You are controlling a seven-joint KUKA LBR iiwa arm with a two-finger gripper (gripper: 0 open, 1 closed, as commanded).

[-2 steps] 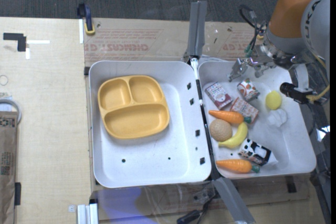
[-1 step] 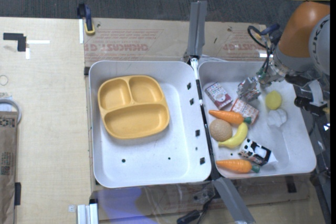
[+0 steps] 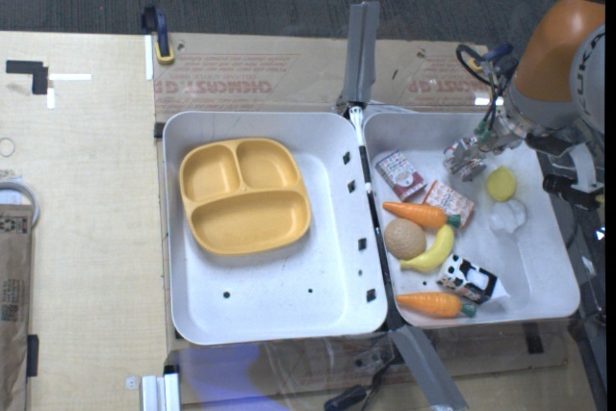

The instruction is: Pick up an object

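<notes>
The arm (image 3: 568,53) enters at the upper right of the frame, its orange band cut off by the edge, and bends down and left into the right bin (image 3: 539,298). The gripper (image 3: 467,159) hangs low over the upper part of that bin; it is small and cluttered with cables, so whether it is spread or pinched I cannot tell, and nothing can be made out between its tips. Just right of it lies a yellow lemon (image 3: 500,184), and below that a pale, clear item too faint to identify. Lower left of the gripper sit two small snack packets (image 3: 400,173), then an upper carrot (image 3: 416,213), a brown round fruit (image 3: 404,238), a banana (image 3: 435,249), a black-and-white carton (image 3: 470,280) and a lower carrot (image 3: 431,304) near the bottom rim. The bin's lower right floor is bare. The left bin (image 3: 279,303) holds a yellow divided plate (image 3: 245,195) toward its upper left, with open white floor below and right of it.
</notes>
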